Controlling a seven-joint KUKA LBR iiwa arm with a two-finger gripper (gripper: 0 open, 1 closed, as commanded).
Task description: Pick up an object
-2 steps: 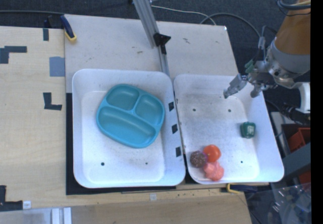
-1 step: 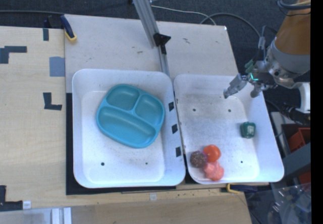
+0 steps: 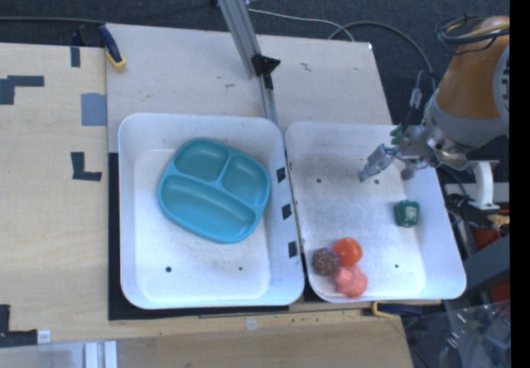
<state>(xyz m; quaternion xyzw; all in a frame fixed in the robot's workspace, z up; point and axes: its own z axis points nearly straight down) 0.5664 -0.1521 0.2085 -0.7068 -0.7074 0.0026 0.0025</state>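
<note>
1. White plastic forms both bins: the left bin carries a blue divided plate near its centre; the right bin carries the candidate objects.
2. Object positions in the right bin: a small green object lies beside the right wall, about midway along it. A red-orange round object, a dark brownish one and a pink one sit clustered and touching near the front edge, toward the front-left corner.
3. Gripper status: the gripper hangs over the rear half of the right bin, near the rear-right corner. Its fingers are spread, one reaching left, the other toward the right wall. Nothing lies between them.
4. Step in hand, by judgement: approach and selection. No object is grasped yet.
5. Recommended target: the green object. It stands alone and is nearest the gripper, so a clean closure is more probable than in the cluster.
6. Procedure: centre the spread fingers over the green object before descending. Orient them so that neither finger strikes the right wall.
7. Caution: the wall leaves little clearance on that side; a finger landing on the rim would stop the descent.
8. If the cluster is chosen, expect neighbours to be pushed or wedged between the fingers.
</note>
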